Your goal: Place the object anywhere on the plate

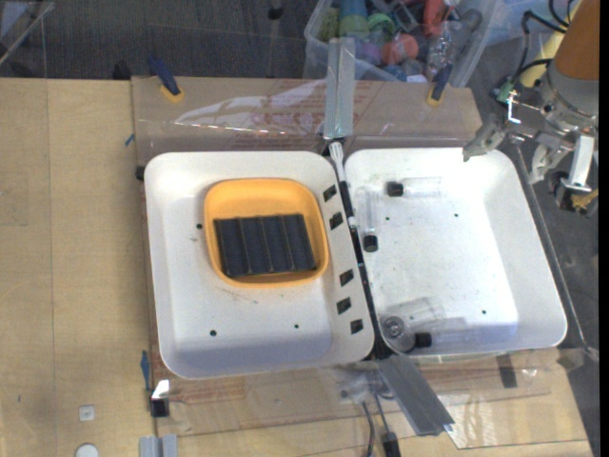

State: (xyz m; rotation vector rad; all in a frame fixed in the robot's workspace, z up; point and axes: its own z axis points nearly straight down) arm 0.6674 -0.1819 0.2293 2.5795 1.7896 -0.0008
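Observation:
An orange square plate (263,194) sits in the left white bin (186,336). A black ribbed rectangular object (265,244) lies flat on the plate, inside its rim and near its middle. My gripper (557,165) hangs at the far right, over the right bin's outer top corner and well away from the plate. Nothing shows in its grasp.
The right bin (495,255) holds clear plastic tubes with black caps at its top left (411,188), along the divider (367,225) and at the front (416,327). A clear tub of colourful toys (409,12) stands behind the bins. Bare wooden bench (67,255) lies to the left.

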